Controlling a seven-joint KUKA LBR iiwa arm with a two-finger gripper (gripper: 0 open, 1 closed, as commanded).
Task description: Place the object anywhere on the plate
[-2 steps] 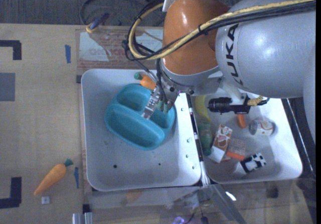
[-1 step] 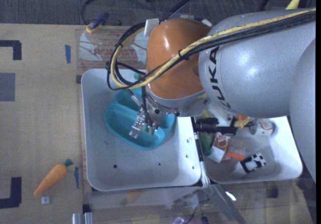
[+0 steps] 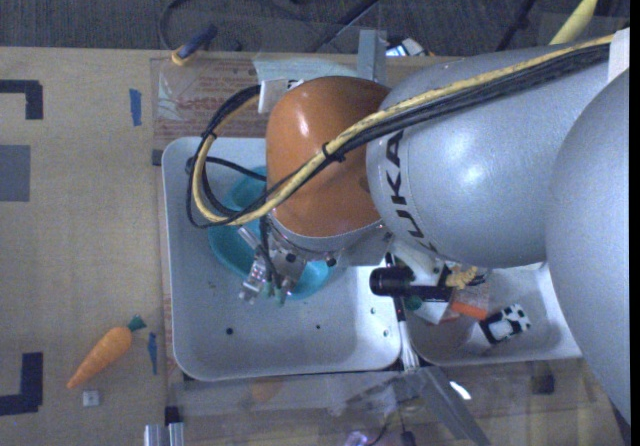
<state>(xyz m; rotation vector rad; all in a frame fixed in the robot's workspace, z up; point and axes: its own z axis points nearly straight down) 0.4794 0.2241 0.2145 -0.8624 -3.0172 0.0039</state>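
1. The arm (image 3: 480, 154) fills the right and centre of the frame, its orange band above the wrist over the left bin.
2. The left bin (image 3: 200, 334), white and shallow, occupies the centre-left; the right bin (image 3: 545, 334) shows at lower right, beneath the arm.
3. The plate (image 3: 228, 244), teal, lies in the upper part of the left bin, largely covered by the wrist.
4. The gripper (image 3: 268, 284) hangs at the plate's lower edge, centre of frame. Whether its fingers are wide, narrow or holding anything cannot be told.
5. The object to be placed cannot be identified with certainty. A carrot toy (image 3: 100, 356) lies on the bench at lower left, outside the bins; a small black-and-white item (image 3: 505, 324) sits in the right bin.
6. Judgement: if something is carried, release is best made further onto the plate, not at its rim, and low, so it does not roll off.
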